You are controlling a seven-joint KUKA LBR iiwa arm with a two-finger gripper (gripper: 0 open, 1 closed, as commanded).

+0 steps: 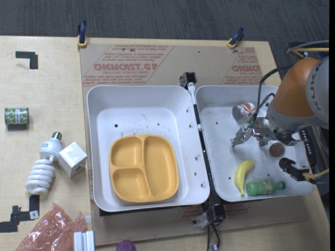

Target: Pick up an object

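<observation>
Arm (301, 95) reaching down, end effector (242, 137) low in right bin (220, 95).

I see a yellow banana (243, 174), a green bottle (265, 186), a mustard-yellow divided plate (143, 168) on white bin (137, 95), and maybe a red-and-white can (244, 111).

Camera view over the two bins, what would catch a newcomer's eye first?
The yellow divided plate stands out most, lying flat in the left bin. Next comes the grey and orange arm reaching in from the right, its gripper low over the right bin, with a banana and a green bottle near that bin's front edge. A white spiral light bulb lies on the bench to the left.
</observation>
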